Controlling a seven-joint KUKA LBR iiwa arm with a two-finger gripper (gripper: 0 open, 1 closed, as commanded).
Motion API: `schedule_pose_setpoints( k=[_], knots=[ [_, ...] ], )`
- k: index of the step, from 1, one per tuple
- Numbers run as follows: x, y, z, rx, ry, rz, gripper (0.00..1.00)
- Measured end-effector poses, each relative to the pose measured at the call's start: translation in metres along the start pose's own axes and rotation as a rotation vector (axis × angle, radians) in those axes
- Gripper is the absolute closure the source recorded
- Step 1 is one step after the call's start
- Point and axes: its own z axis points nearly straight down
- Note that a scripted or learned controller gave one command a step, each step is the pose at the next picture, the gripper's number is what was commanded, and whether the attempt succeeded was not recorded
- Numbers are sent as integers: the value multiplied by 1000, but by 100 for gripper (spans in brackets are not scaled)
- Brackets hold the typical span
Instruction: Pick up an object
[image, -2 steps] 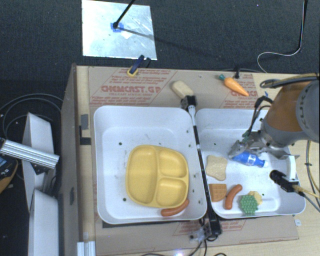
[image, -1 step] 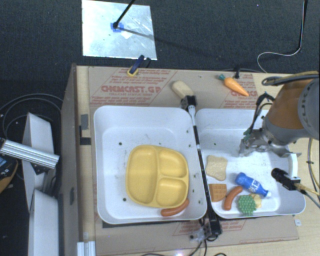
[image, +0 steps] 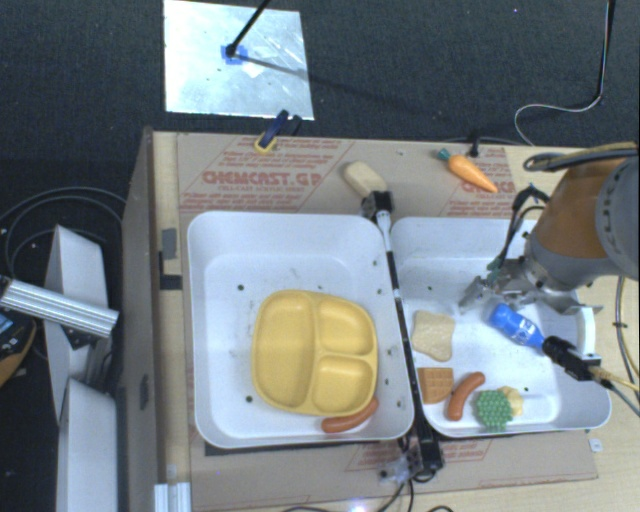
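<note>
Gripper (image: 478, 292) reaching into the right bin (image: 440, 250) from the right edge, hanging low over the white floor near the bin's middle — whether the jaws are spread or pressed together impossible to tell at this slant. Lying just beside it toward the near right, a blue bottle (image: 516, 326), tilted on its side, apart from the metal tips. Resting nearer the divider, a slice of bread (image: 433, 335); below that, a square cracker (image: 435, 384), a small sausage (image: 465, 395) and a green broccoli piece (image: 492, 409) crowding the bin's near edge. Sitting in the left bin (image: 225, 250), a yellow divided plate (image: 315, 351), with a second sausage (image: 349, 418) touching its near rim. Lying outside the bins on the cardboard at the far side — a toy carrot (image: 466, 170) and a pale, rounded object (image: 364, 178). Showing orange above the wrist, the grey arm (image: 590, 215) curving in over the bench.
</note>
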Motion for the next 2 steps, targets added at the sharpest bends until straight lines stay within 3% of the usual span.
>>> schedule_pose_setpoints(
  k=[1, 2],
  knots=[
    [-27, -21, 11, 3, -1, 1, 0],
    [-49, -37, -24, 1, -1, 1, 0]
  ],
)
